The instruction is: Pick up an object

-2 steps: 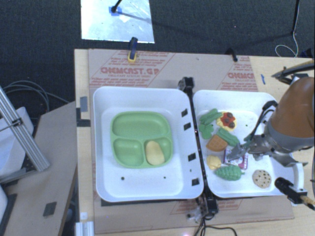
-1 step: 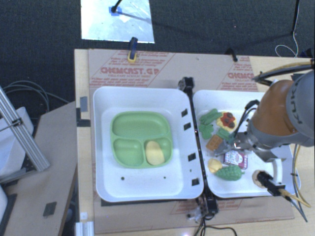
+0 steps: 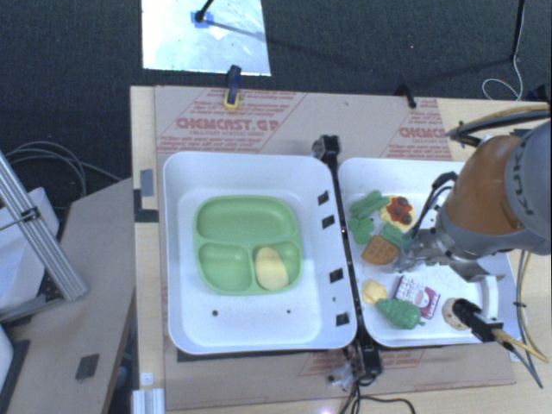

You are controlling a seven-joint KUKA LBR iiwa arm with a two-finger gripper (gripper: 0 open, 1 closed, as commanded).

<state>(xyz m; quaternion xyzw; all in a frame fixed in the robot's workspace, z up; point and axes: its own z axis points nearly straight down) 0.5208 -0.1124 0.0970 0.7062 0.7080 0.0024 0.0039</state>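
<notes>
Gripper (image 3: 412, 259) is seen low inside the right bin (image 3: 431, 167), under the grey wrist and orange band of the arm (image 3: 492, 201), which is reached in from the view's right. Whether it is spread or closed cannot be told, since its tip is blurred and partly covered by the wrist; nothing is seen held in it.

Just beside the gripper, toward the view's left, a brown waffle-like piece (image 3: 379, 250) is found, close enough that contact cannot be ruled out. It is judged the likeliest object to be taken, as it lies nearest and directly ahead along the arm's reach. Its shape is roughly triangular, and no clear long axis can be made out.

Just below the gripper in the view a pink and white packet (image 3: 417, 297) is laid, with a green leafy piece (image 3: 398, 313) and a small yellow piece (image 3: 373, 291) next to it. Above and to the left, a red and yellow item (image 3: 398, 210) and a green pod-like piece (image 3: 366, 205) are crowded together, so a neighbour could be nudged by a sideways approach.

Well apart to the left, across the divider, a green tray (image 3: 246, 222) with a yellow lump (image 3: 272, 268) is set in the left bin (image 3: 185, 231)
</notes>
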